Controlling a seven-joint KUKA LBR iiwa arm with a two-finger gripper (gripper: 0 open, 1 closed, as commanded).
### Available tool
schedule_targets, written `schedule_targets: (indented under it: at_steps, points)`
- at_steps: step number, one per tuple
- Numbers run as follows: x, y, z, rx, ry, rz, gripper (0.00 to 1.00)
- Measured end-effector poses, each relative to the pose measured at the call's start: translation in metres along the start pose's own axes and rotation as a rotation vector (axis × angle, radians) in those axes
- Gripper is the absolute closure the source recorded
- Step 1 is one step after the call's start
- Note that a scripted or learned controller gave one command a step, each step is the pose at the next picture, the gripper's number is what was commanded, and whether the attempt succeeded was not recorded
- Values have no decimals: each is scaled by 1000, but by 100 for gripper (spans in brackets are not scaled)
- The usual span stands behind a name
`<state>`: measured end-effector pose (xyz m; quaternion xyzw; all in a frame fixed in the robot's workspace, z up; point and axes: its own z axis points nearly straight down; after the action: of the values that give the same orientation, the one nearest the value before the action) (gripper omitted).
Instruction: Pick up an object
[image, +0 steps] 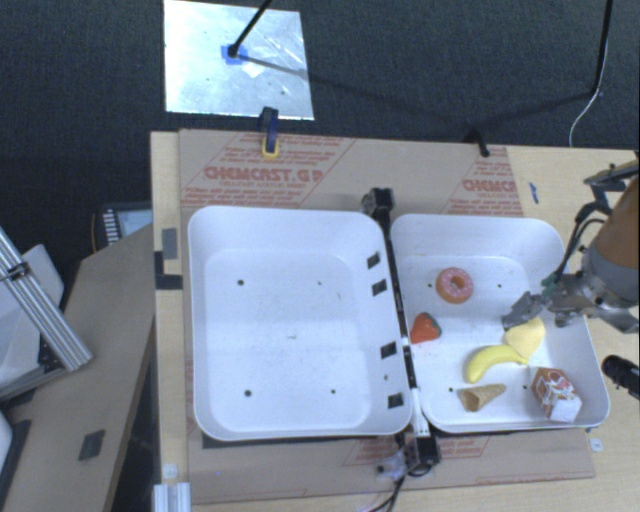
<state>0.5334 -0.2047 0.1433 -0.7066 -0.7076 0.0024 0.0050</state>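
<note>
From above, the gripper (528, 312) is hanging low in the right bin (480, 232), right by a pale yellow lump (526, 338) next to the banana (492, 361). I cannot tell how the pincer is standing. It is probably reaching; next comes a clean squeeze and lift.

We are looking at a robotics lab or test cell rather than a home or shop. Two shallow white bins (290, 330) sit side by side on a bench (330, 170) covered with protective brown sheeting printed "CHEMCAST GP". Dark carpet (450, 60) lies beyond the far edge, with cables (590, 90) running across it and a metal plate (238, 60) laid flat. At the left we see aluminium framing (40, 310), and at the right part of the arm (610, 270).
</note>
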Motion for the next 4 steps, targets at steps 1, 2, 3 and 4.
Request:
schedule_targets:
  at_steps: [1,2,3,4]
  points:
    - [-2,-36,19,-8,-3,2,0]
    - [58,17,-60,-20,-5,-9,0]
    - [-1,7,46,-6,-5,4,0]
    - [-2,15,-111,-25,-10,-3,0]
